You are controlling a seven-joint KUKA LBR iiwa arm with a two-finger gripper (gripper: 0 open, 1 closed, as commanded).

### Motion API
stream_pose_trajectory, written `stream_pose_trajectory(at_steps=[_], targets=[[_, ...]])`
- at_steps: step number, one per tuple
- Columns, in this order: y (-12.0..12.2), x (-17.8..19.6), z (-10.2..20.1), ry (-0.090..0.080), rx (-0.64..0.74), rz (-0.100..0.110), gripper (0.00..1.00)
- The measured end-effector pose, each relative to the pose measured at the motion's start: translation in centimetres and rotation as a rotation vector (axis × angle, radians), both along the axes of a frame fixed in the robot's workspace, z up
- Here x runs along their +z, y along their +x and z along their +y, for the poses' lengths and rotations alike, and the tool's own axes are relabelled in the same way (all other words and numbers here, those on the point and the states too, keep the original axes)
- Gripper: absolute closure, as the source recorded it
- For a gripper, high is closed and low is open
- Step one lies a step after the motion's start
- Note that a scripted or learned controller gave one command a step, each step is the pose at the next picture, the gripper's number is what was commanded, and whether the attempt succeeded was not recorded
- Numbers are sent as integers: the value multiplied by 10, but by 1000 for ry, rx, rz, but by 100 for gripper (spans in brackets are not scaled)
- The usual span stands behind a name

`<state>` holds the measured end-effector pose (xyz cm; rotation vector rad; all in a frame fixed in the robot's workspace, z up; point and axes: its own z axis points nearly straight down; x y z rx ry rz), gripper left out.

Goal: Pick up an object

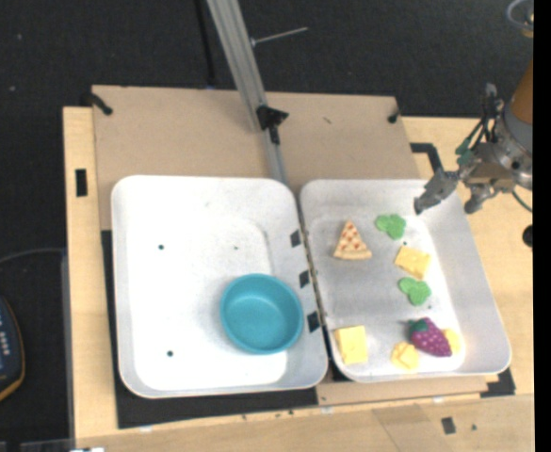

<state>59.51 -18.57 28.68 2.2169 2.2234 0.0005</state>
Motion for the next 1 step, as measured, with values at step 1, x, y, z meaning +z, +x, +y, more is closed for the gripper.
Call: stream_pose_trajectory(at_steps=[1], targets=[[0, 0, 0, 0, 0, 0, 0]])
